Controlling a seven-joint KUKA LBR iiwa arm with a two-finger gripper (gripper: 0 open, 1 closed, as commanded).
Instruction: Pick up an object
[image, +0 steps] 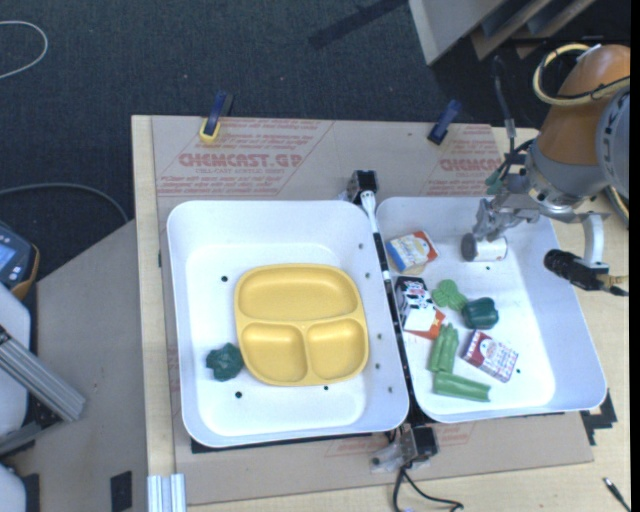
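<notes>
1. The grey two-finger gripper (487, 243) hung over the far part of the right-hand shallow white bin (570, 330), low above its floor. From this slanted view I could not tell its state, and no object was seen gripped in it.

2. The nearest pickable thing was a small white carton with orange and blue print (411, 249), lying flat on the bin floor near the divider between the two bins. It lay to the gripper's left in the picture, at about the same depth and clearly apart from it, so I judged a sideways shift toward the divider would be needed before any descent.

3. The other objects lay nearer the camera than the gripper: a dark printed packet (417, 303) against the divider, a dark green pepper-shaped toy (479, 312), a cluster of light green vegetable toys (450, 362), and a red-and-white box (489, 356) resting at a tilt among them.

4. The carton's long axis ran roughly across the picture, slightly tilted; a grasp across its shorter side seemed the likelier fit.

5. The left-hand white bin (190, 300) held a yellow three-compartment plastic plate (300, 322) and a green broccoli-like toy (225, 361) just beside the plate's near-left corner, both well apart from the gripper.
</notes>
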